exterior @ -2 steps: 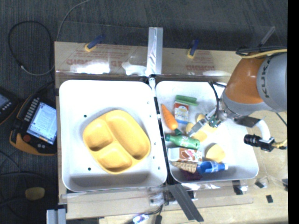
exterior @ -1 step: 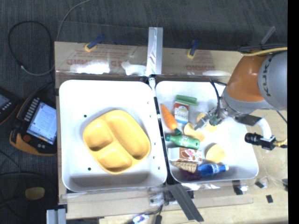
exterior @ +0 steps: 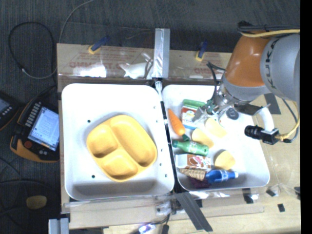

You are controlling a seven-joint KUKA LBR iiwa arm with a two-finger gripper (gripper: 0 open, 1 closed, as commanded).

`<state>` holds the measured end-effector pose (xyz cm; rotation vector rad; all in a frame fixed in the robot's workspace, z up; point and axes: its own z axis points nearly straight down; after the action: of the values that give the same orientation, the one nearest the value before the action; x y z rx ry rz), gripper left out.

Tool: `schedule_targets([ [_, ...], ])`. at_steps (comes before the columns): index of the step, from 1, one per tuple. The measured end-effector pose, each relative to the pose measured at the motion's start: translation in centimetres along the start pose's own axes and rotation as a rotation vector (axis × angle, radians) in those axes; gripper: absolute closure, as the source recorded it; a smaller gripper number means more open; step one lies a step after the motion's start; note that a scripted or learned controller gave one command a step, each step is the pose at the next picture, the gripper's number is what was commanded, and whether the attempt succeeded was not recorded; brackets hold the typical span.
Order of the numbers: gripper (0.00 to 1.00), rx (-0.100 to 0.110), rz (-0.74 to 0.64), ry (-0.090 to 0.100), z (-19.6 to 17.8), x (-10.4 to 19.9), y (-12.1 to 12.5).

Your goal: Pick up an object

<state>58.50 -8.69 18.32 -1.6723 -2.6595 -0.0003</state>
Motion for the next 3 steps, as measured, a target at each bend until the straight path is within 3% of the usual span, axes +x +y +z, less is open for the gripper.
schedule_targets([
  [1,1.0,0.003,0.248,-0.004,-2.3,-1.4,8.6],
  [2,0.0,0.003,0.249,-0.005,-2.4,-1.4,8.6],
  [3,0.0,0.004,0.564,-0.003,0.7,-5.3,1.4],
])
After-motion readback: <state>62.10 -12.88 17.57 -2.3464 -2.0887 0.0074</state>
